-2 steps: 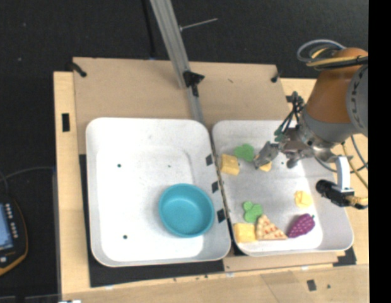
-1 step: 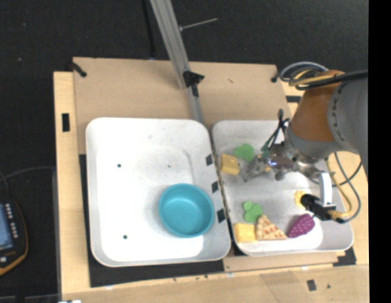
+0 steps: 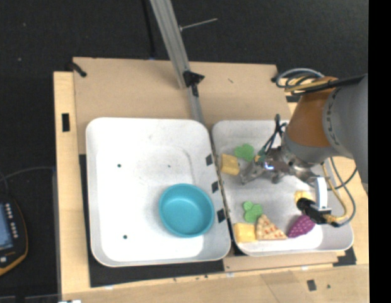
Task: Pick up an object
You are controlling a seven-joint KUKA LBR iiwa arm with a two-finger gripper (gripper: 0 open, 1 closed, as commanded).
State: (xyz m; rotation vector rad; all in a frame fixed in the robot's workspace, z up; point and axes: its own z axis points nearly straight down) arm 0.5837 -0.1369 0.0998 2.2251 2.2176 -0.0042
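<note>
In the right white bin (image 3: 347, 235), my gripper (image 3: 251, 173) hangs low near the middle, just beside a small yellow block (image 3: 230, 165) and a flat green leaf-shaped piece (image 3: 245, 151) near the left wall. Whether my jaws are open or closed I cannot tell, and nothing shows between them, so I judge the pick not yet made. The block looks compact and squarish, an easy target.

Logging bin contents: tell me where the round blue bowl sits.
The round blue bowl sits in the left white bin, near its front right corner, apart from the toys.
</note>
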